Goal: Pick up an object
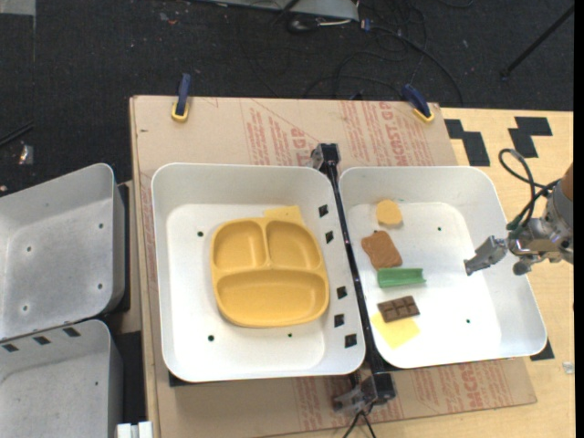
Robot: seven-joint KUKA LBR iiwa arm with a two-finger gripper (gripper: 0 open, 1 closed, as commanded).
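The right bin (474, 185) holds several small items along its left side: an orange-yellow round piece (390, 213), a brown slab (380, 249), a green bar (401, 277), a dark brown chocolate-like block (399, 309) and a pale yellow flat piece (399, 332). My gripper (501, 263) hangs over the right side of this bin, well to the right of the items. It is open, its fingers spread with nothing between them.
The left bin (182, 199) contains a yellow divided plate (270, 273) with a pale yellow piece (284, 213) behind it. A black divider (345, 254) runs between the bins. White trays (55, 245) lie off the bench at left.
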